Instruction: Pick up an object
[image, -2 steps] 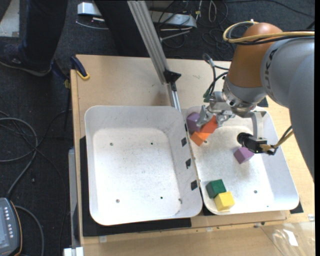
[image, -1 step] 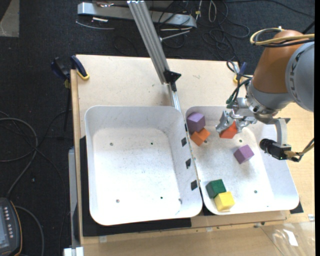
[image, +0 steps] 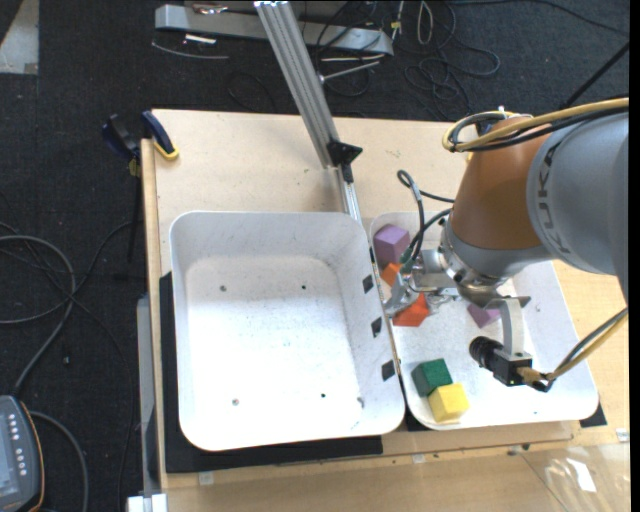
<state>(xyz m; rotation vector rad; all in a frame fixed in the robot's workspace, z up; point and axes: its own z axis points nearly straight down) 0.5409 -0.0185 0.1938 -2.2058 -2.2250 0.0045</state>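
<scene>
My gripper (image: 408, 293) hangs low over the left part of the right bin (image: 570, 385), under the grey and orange wrist. A red-orange block (image: 411, 314) lies right beneath it, touching or nearly touching it. A small orange piece (image: 390, 270) peeks out just above the gripper. At the bin's far left corner sits a purple block (image: 392, 241). A second purple piece (image: 485, 317) shows under the arm to the right. Near the front edge a green block (image: 432, 375) sits beside a yellow block (image: 449, 402).
The left bin (image: 200, 228) stands beside the right one, their rims meeting near the gripper. A slanted metal rail (image: 305, 85) ends at the bins' back edge. A black fitting on a cable (image: 500, 362) hangs over the right bin. Cables lie on the floor behind.
</scene>
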